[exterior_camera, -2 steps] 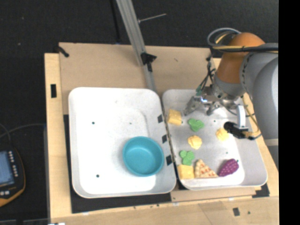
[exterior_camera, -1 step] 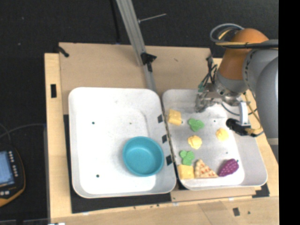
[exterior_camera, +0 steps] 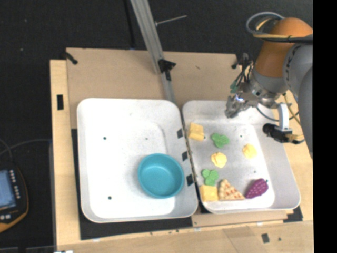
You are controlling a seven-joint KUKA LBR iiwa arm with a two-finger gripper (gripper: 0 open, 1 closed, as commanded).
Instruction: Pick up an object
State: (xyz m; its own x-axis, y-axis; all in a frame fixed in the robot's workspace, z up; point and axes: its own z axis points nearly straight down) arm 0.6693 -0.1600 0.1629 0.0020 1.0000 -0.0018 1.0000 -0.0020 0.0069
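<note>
Fingers [exterior_camera: 233, 108] are seen low over the far edge of the right bin [exterior_camera: 279, 186]; whether they are open or closed cannot be told. Toy foods are scattered in that bin: a cheese block [exterior_camera: 196, 132], green pieces [exterior_camera: 220, 139], a pizza slice [exterior_camera: 229, 191] and purple grapes [exterior_camera: 256, 188]. A teal bowl [exterior_camera: 160, 175] is set in the left bin [exterior_camera: 113, 125].

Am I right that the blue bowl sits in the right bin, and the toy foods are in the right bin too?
Not quite. The camera view shows the blue bowl in the left bin, alone. The toy foods, such as the purple grapes, are indeed in the right bin.
</note>
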